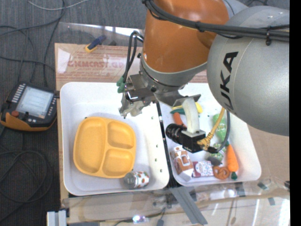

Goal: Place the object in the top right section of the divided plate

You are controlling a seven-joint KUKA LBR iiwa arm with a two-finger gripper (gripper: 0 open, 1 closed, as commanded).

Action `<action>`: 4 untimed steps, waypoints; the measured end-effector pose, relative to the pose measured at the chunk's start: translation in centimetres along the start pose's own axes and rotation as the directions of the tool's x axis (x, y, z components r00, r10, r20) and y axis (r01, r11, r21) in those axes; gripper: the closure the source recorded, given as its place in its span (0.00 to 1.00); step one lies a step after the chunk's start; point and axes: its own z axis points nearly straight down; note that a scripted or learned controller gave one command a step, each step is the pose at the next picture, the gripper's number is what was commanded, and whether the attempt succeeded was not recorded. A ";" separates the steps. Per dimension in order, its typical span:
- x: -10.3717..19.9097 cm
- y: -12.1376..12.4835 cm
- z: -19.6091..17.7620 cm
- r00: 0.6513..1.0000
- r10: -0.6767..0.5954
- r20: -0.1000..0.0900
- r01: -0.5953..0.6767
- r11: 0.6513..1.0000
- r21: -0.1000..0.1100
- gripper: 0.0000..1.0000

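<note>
End effector (129, 105) hangs above the left bin (70, 95), near the divided plate (104, 146)'s upper right corner. I cannot tell whether it carries anything. A small can (135, 179) lies below the plate. I'd centre over the top right section before lowering.

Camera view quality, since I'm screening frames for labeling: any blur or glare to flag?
Camera view: the arm looms large and slightly soft; glare streaks the clear sheet along the bench's near edge; the yellow divided plate is sharp and evenly lit.
</note>
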 end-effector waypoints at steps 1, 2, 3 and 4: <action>-10.3 -2.1 0.4 0.996 -0.084 -0.001 0.084 0.996 0.001 1.00; -20.4 -0.4 3.0 1.000 -0.021 -0.001 0.021 1.000 0.002 1.00; -22.1 0.7 -0.5 0.996 0.090 -0.001 -0.090 0.996 0.001 1.00; -25.9 1.2 17.1 0.988 -0.151 -0.005 0.151 0.988 0.003 1.00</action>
